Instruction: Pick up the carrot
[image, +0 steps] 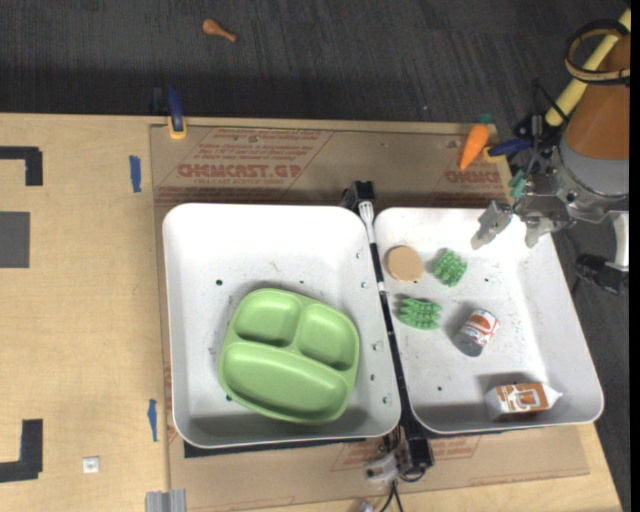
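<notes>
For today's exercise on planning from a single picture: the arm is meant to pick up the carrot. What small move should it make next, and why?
Probably shift the gripper toward the bench's far edge. The carrot lies outside the bins on the cardboard behind the right bin, while the open gripper hovers over that bin's far right corner, holding nothing.

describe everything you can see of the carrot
The carrot is a small toy with an orange tapered body and a green top, plastic-looking. It lies on the brown cardboard behind the right bin, outside it, tilted with the green end uppermost in the camera view. The gripper hangs over that bin's far corner, apart from the carrot.
</notes>
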